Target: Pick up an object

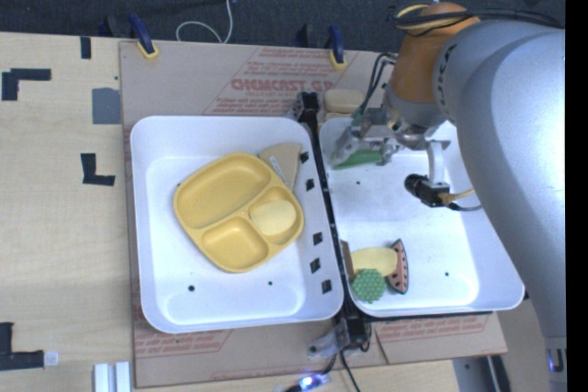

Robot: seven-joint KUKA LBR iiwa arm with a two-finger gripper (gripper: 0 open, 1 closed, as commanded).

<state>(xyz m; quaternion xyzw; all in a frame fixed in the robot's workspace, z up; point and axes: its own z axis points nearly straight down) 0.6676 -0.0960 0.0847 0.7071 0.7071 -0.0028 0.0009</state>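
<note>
Seen from above, the grey arm [501,96] reaches into the right bin [459,285], its gripper [360,142] low at the far left corner over a green object [354,159]; whether the fingers grip it cannot be told. A yellow divided plate [239,211] fills the left bin [152,225]. Toy food [378,271] lies near. The cardboard [266,83] bears red lettering, unreadable.

The wooden bench [55,225] carries a cardboard sheet [220,83], on which two white bins [152,225] [459,280] sit side by side.
</note>
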